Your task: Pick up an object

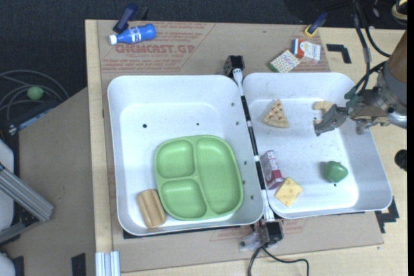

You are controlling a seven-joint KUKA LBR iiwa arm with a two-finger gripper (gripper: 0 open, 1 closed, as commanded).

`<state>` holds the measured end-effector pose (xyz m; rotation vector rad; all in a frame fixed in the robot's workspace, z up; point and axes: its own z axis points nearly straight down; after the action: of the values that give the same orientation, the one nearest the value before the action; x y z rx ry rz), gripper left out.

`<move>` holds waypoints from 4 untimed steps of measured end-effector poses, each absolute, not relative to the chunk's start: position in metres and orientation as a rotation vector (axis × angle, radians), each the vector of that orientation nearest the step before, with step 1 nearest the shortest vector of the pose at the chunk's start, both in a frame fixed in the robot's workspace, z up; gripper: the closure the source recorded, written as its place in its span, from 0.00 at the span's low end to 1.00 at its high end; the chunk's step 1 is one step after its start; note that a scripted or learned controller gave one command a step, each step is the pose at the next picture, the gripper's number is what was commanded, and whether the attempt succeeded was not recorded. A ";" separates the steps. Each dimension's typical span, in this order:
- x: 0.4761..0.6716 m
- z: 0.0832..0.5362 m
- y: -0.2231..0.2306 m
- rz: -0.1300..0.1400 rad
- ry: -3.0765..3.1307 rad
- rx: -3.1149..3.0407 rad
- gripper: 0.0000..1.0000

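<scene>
My gripper (341,125) hangs over the upper right of the right bin (369,194), open, with nothing between its fingers. Its left finger (323,126) points down toward the bin floor. A small tan piece (321,106) lies just above that finger. A pizza slice (275,114) lies to the left of the gripper. A green pepper-like object (335,171) sits below the gripper. Near the bin's front left lie a yellow cheese wedge (288,192) and a red and white packet (272,169).
The left bin (129,106) holds a green divided plate (196,176) and a tan bread-like block (151,208) at its front left. On the bench behind the bins lie a blue and white bottle (133,34) and small boxes (296,56).
</scene>
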<state>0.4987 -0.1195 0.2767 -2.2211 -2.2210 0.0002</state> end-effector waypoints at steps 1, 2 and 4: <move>0.498 0.229 -0.174 0.002 -2.218 -2.223 0.00; 0.507 0.151 -0.192 0.001 -2.219 -2.221 0.00; 0.493 0.094 -0.165 -0.001 -2.221 -2.223 1.00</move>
<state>0.4928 -0.1648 0.0943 -2.2232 -2.2207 -0.0007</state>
